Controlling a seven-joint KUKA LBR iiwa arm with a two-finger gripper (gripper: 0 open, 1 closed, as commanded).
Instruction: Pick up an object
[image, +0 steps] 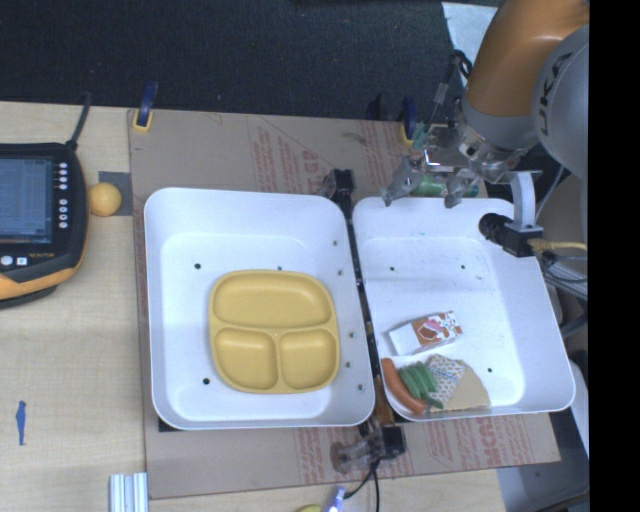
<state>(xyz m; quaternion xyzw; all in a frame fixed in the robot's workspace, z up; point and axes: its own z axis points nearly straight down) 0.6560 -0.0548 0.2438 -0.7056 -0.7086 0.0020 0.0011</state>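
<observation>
1. The arm (530, 70), grey with an orange band, reaches in from the upper right and ends over the far edge of the right bin (520, 300).
2. The gripper (432, 188) hangs at that far rim, its two fingers spread apart with nothing between them; a bit of green shows just behind them, too small to identify.
3. In the right bin, the objects sit in the near part: a small white packet with a red print (425, 331) lies flat toward the middle.
4. Just nearer than the packet, in the near left corner, a cluster lies together: an orange carrot-like piece (396, 388), a green vegetable piece (420, 381) touching it, and a tan patterned item (455, 382) on their right.
5. The gripper is well apart from all of these things.
6. The left bin (170, 260) holds a yellow divided plate (273, 330) with three compartments, lying flat near the middle.
7. On the bench to the left rest a handheld control pendant (35, 220) and, beside it, a small yellow ball (104, 198).
</observation>
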